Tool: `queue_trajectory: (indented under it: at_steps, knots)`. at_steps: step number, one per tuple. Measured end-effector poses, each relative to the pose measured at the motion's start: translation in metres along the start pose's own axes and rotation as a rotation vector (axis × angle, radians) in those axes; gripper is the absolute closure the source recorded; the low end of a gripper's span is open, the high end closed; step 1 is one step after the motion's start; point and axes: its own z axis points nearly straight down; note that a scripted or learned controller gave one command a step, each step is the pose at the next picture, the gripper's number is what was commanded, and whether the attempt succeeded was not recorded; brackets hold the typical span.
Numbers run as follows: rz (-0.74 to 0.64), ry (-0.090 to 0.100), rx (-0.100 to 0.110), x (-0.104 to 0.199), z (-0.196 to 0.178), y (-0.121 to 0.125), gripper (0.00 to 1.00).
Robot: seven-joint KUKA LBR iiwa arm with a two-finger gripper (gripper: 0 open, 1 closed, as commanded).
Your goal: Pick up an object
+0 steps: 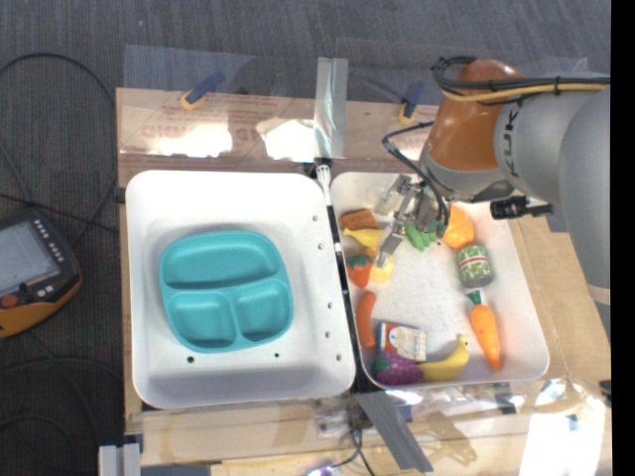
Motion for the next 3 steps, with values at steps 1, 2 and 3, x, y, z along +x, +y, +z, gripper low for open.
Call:
queue_trajectory:
  at_steps: [1,2,3]
  knots:
    - [0.096,-0.009,-0.005,0.035,-0.002,-0.014,0.0]
    - [0.168,-0.011,-0.006,0.061,-0.002,-0.017,0.0]
    - [0.2,-0.013,-0.006,0.113,-0.004,-0.034,0.0]
